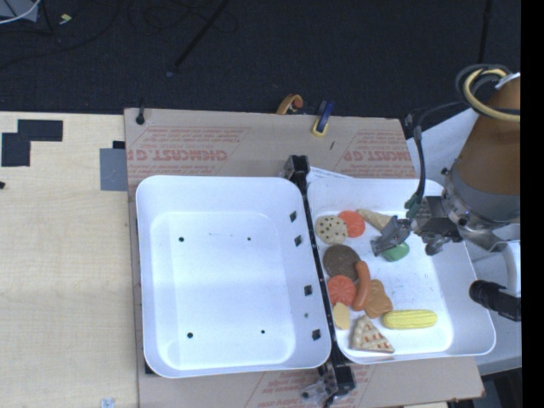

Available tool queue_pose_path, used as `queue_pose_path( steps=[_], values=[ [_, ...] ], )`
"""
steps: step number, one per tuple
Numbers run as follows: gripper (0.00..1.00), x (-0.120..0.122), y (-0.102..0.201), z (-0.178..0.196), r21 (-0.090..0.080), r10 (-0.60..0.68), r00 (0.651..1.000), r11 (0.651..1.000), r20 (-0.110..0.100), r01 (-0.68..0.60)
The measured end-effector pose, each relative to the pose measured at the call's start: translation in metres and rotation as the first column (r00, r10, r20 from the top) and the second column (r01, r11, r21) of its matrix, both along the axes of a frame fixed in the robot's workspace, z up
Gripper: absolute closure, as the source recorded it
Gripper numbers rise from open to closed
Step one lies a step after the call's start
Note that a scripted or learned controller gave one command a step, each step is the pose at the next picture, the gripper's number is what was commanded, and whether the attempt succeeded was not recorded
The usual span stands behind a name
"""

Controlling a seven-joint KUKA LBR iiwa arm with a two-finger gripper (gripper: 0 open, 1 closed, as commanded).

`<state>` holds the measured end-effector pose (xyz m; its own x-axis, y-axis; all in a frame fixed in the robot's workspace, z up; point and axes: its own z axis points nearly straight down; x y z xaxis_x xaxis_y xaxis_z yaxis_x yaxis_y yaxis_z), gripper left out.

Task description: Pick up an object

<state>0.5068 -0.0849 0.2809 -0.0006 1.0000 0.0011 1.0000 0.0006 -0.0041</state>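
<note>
Arm: grey body with an orange band (500, 143), reaching in from the right edge over the right bin (463, 347).
Gripper: (393, 238) low over the right bin's upper middle, just above the green piece (395, 252).
Jaws: dark fingers (384, 243) point down and left toward the green piece; whether they are wide or narrow, I cannot tell, and nothing clearly sits between them.
Green piece: small and rounded, at the gripper tip, near the bin's middle, apart from the main cluster of toys.
Right bin, left side: a cookie (329, 228) and a red round piece (354, 224) near the top left corner, a tan wedge (371, 219) just right of them.
Right bin, centre left: a brown disc (341, 260), below it a tomato slice (342, 290) and a sausage (363, 283) lying beside each other, touching an orange lump (377, 300).
Right bin, bottom edge: a pizza slice (371, 337) near the bottom left, a corn cob (410, 319) lying flat just to its right.
Left bin: (161, 228) white, side by side with the right bin, joined along a black divider (310, 253).
Bench: both bins rest on a cardboard sheet (212, 147); pale wood surface (59, 270) to the left.
</note>
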Motion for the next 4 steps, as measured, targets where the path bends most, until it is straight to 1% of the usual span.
queue_pose_path(
  steps=[1,2,3,4],
  values=[
    [0.00,-0.006,0.090,-0.083,0.003,0.007,1.000,1.000,-0.009,-0.007],
    [1.00,-0.004,0.083,-0.069,0.000,-0.005,1.000,1.000,-0.004,0.005],
    [1.00,0.011,0.121,-0.066,0.000,0.002,1.000,1.000,0.001,-0.002],
    [1.00,0.048,0.125,0.107,0.000,0.002,1.000,1.000,0.019,-0.002]
  ],
)
